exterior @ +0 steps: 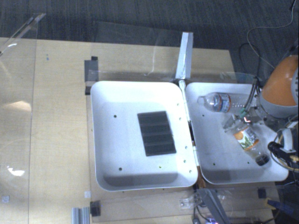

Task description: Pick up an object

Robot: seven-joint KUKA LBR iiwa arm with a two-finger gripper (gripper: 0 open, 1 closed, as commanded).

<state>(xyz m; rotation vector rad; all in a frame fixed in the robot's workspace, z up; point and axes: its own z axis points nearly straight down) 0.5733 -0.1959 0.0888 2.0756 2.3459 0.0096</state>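
Beside the end effector [244,119] lies a bottle [247,141].

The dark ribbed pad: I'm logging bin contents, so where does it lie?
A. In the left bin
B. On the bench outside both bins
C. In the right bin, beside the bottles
A: the dark ribbed pad lies flat on the floor of the left bin, while the two plastic bottles lie in the right bin.

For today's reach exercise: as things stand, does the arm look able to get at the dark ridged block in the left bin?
Probably yes. The dark ridged block lies flat and alone mid-bin, with nothing over it; the arm hangs above the right bin.
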